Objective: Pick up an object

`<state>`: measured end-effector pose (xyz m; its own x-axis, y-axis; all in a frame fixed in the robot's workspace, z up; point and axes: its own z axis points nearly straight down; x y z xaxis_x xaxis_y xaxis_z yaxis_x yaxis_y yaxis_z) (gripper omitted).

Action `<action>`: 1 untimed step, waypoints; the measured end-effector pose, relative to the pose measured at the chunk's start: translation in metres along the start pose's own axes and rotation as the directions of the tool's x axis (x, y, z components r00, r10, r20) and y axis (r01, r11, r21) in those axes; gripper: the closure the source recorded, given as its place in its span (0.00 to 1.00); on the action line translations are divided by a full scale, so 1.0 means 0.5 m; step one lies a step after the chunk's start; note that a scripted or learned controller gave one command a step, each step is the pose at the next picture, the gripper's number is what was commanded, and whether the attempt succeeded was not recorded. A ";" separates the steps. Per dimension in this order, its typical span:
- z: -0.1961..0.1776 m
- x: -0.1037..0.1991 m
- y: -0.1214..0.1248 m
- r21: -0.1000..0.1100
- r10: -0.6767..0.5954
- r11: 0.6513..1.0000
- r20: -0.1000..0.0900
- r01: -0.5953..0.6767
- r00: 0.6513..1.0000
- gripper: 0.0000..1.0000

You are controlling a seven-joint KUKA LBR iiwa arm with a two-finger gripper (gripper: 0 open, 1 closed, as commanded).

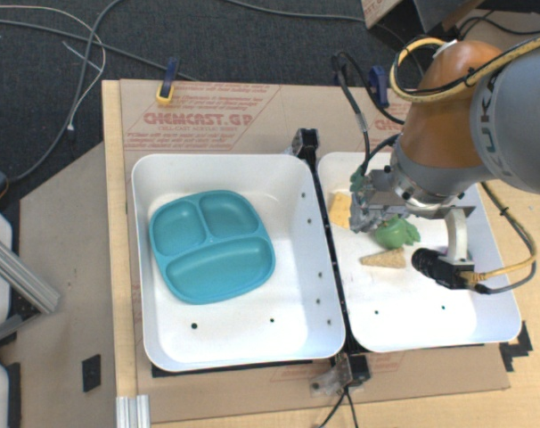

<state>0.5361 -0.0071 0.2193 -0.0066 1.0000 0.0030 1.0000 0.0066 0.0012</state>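
My gripper [372, 214] hangs low over the upper left part of the right bin [430, 328], under the grey and orange arm [448, 105]. A green toy [397, 233] lies just to its right and touches or nearly touches it. A pale yellow piece [340, 210] sits just to its left by the bin wall. A tan cone-shaped piece [383, 259] lies below the green toy. The arm hides the bin's upper right part.
A teal divided plate [213, 245] lies in the left bin [288, 319]. A black cable connector [436, 267] and a white bracket [455, 234] hang off the arm over the right bin. Cables run along the divider between the bins.
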 end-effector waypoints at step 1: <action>0.017 0.104 0.017 0.001 0.001 1.000 0.001 -0.001 1.000 1.00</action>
